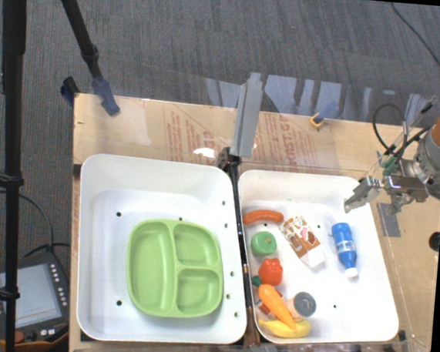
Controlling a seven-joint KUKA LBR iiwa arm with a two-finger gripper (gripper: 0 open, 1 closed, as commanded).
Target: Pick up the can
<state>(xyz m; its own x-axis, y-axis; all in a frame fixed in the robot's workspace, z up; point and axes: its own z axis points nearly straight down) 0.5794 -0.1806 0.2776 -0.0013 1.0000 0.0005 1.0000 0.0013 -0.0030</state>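
My bench (162,131) is a brown board printed with red lettering, filling the middle of the frame. Two shallow white bins rest directly on it, side by side and touching along a dark centre seam. The left bin (98,198) sits at lower left of centre; the right bin (370,302) sits at lower right. A grey upright post (246,123) stands at the top of the seam. A small yellow piece (317,121) lies on the board at upper right.
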